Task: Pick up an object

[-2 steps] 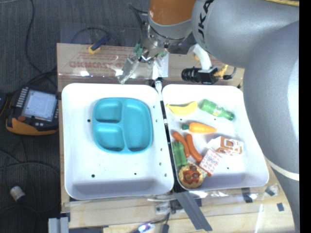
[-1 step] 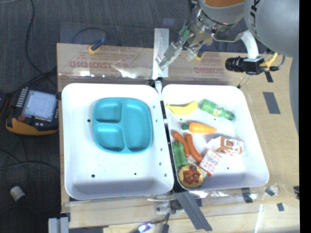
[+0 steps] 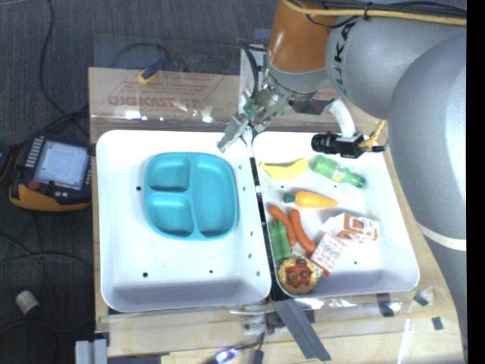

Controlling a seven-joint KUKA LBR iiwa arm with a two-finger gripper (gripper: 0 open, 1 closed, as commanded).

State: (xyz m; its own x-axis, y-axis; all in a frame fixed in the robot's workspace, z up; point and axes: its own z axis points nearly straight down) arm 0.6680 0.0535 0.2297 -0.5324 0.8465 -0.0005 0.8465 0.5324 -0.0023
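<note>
Nothing picked up yet: pincer (image 3: 241, 130) hanging upper centre of the frame over the bins' shared wall, fingers parted a little, nothing between them. Still lying untouched in the right bin (image 3: 394, 226): banana (image 3: 284, 170), green bottle (image 3: 338, 171), carrot (image 3: 314, 199). Whole grasp and lift left to do.

This is a robotics lab or test cell, not a home or kitchen. A grey industrial arm (image 3: 409, 74) with an orange band reaches over a bench (image 3: 151, 101) that carries two shallow white bins (image 3: 121, 279) side by side. Left of the bins, on dark carpet (image 3: 45, 67), lies a handheld control pendant (image 3: 49, 173) with a lit screen (the sort used to drive such an arm), and loose black cables (image 3: 30, 21) trail across the floor around it. The food in the bin right of the divider looks like plastic toys (image 3: 314, 199), test pieces rather than groceries.
</note>
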